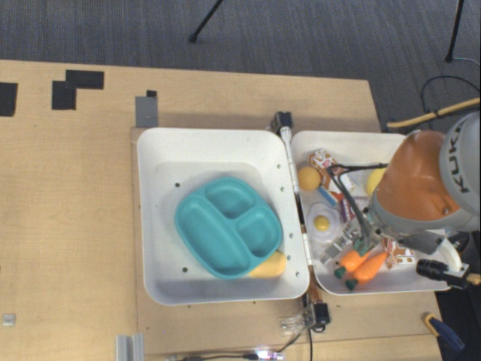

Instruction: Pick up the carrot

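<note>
- Camera view has the carrot (359,265) lying in the right bin (391,286), near its front wall, touching some other small toys.
- The arm (417,183) hangs right over that bin, and the claw (359,241) sits just above the carrot, maybe touching it.
- We can't tell if the claw is wide or pinched; the wrist hides it.
- Carrot looks like it's resting on the bin floor, so we'd say no lift yet. Grasp and raise are left.
- Left bin (150,224) holds a teal tray (225,224).

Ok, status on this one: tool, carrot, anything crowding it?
Tool low in right bin, grip state unreadable. Carrot just beneath, near front wall. Toy clutter packed close; teal tray in left bin.
</note>
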{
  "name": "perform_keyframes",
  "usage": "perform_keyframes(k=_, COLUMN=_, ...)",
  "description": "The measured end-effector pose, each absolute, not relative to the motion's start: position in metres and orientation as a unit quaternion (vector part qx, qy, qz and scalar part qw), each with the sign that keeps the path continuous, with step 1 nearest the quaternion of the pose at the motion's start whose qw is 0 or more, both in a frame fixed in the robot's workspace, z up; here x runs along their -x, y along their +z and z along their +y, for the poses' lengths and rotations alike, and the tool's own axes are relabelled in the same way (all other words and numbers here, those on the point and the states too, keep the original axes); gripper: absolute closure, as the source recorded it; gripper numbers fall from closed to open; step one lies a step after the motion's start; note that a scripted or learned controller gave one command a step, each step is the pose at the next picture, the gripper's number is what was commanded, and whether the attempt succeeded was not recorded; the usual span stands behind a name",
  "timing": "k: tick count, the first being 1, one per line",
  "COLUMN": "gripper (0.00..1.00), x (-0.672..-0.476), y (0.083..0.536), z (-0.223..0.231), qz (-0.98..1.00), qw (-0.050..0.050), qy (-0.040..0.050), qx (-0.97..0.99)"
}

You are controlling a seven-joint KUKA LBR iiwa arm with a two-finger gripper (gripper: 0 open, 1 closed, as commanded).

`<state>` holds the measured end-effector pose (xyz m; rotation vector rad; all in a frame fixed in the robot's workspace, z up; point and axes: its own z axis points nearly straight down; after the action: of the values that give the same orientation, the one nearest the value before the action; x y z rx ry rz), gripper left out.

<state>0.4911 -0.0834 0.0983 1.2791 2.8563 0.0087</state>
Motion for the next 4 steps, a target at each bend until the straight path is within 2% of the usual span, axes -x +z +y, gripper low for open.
perform_keyframes(k=1, gripper=0.00, x=-0.489, y=0.087, z=-0.095, qz=0.942, qw=0.003, qy=0.0018, qx=-0.336)
perform_keyframes(k=2, gripper=1.00, x=-0.491, y=0.098, z=-0.095, qz=0.942, qw=0.006, qy=0.0026, qx=-0.336)
perform_keyframes(k=3, gripper=0.00, x=-0.491, y=0.098, z=-0.095, qz=0.942, qw=0.006, qy=0.0026, qx=-0.336)
perform_keyframes(k=4, gripper=0.00, x=-0.489, y=0.087, z=-0.089, qz=0.880, qw=0.003, qy=0.0017, qx=-0.475)
